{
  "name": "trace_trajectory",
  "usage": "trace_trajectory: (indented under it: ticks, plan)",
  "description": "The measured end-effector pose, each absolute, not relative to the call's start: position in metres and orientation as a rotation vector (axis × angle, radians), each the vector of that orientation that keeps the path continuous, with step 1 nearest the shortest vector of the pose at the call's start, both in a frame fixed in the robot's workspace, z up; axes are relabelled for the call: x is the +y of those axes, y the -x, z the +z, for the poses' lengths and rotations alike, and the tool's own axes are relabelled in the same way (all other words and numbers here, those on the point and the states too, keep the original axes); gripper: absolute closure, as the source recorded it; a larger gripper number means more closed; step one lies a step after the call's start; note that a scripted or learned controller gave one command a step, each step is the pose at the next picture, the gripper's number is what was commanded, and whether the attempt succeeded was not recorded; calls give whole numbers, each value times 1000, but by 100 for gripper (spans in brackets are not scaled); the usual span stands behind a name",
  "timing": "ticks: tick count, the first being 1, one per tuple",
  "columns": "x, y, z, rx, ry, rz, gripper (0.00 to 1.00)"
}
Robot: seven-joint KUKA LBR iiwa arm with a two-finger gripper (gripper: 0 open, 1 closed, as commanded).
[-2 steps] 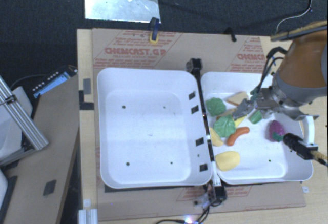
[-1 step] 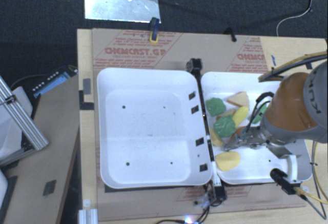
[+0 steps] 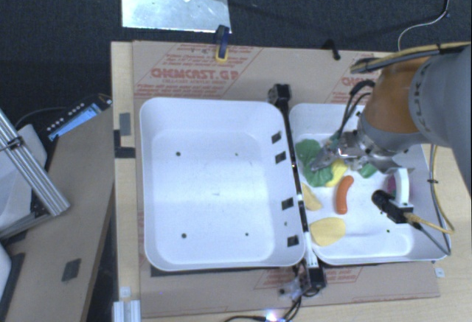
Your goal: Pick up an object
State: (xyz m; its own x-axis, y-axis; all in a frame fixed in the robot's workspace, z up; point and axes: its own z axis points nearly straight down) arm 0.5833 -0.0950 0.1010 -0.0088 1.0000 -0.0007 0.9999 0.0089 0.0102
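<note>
My gripper (image 3: 325, 160) hangs low over the left part of the right bin (image 3: 372, 233), directly above a green crumpled object (image 3: 310, 150). A small bright yellow piece (image 3: 339, 169) lies against the gripper's right side. An orange-red sausage shape (image 3: 343, 194) lies just below that. A pale yellow wedge (image 3: 311, 200) rests by the bin's left wall, and a yellow oval (image 3: 327, 231) sits near the front. The gripper partly covers the green object. Nothing is visibly lifted.
The left bin (image 3: 158, 188) stands beside the right one, with a black-clipped divider (image 3: 289, 166) between them. The arm's grey body and orange band (image 3: 402, 103) cover the right bin's back right. A blue-and-yellow clamp (image 3: 221, 44) sits at the bench's far edge.
</note>
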Motion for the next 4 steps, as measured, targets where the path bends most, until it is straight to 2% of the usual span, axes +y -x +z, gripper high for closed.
trace_trajectory:
  ticks: [1, 2, 3, 4]
  plan:
    - [-97, -580, 110, 2224, -2215, 4, 100]
    - [-31, -536, 189, 2232, -2210, 8, 100]
    - [109, -569, 212, 2242, -2201, 16, 100]
    - [157, -583, 276, 2231, -2208, 13, 100]
